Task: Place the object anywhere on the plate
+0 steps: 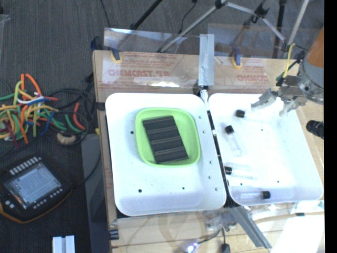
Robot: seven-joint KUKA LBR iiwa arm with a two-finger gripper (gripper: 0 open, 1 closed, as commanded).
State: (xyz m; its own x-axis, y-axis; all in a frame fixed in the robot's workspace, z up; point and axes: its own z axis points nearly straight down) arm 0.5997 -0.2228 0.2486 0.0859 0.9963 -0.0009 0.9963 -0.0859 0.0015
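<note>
**A:** Nearest us, what lies at the front?

**B:** A grey handheld control pendant with a screen (32,186) sits on the dark floor at the left. Beside it is the wooden bench's front edge (158,231). Just behind that come the front walls of the two bins, which almost touch along the middle seam.

**A:** How much open room is in the shallow white left bin (124,194)?

**B:** There is a broad bare band along its front and left walls. The square lime-green plastic plate (143,141) sits toward the back half, away from every wall.

**A:** And the object?

**B:** A dark grey rectangular block with ribbed bands across it (166,139) lies flat on the plate. It is turned slightly off square and sits inside the plate's raised rim.

**A:** What about the shallow white right bin (300,167)?

**B:** Small clear vials with black caps lie scattered on its left side. One vial (253,195) is near the front wall and another (232,139) is farther back. The right half of the floor is bare.

**A:** Where is the arm?

**B:** It comes in from the far right, and its two-finger metal gripper (270,107) hangs over the right bin's back corner. The fingers (260,102) are spread apart with nothing between them.
</note>
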